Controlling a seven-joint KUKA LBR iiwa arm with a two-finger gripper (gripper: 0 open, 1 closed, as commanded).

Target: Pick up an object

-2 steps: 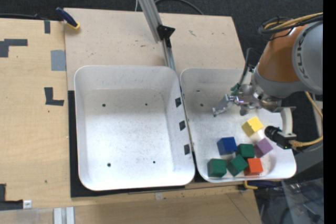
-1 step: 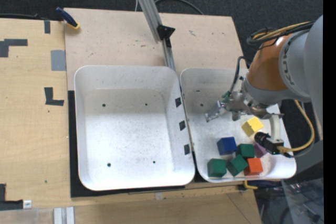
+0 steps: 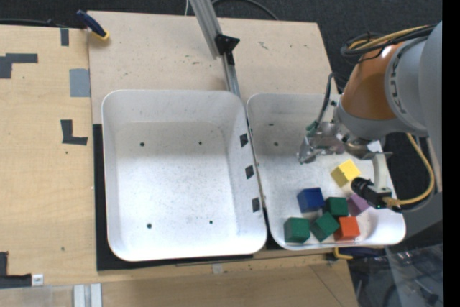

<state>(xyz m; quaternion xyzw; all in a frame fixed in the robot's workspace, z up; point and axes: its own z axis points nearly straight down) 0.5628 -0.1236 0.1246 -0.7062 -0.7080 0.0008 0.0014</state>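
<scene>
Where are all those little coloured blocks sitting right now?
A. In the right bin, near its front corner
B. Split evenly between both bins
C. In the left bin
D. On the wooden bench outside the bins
A: the blue block, yellow block, green blocks and orange block all lie inside the right bin, clustered at its near right corner.

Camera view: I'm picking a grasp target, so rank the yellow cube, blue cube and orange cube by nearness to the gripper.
1. Yellow cube, right of the gripper.
2. Blue cube, below it, mid-bin.
3. Orange cube, at the right bin's near edge.
</scene>
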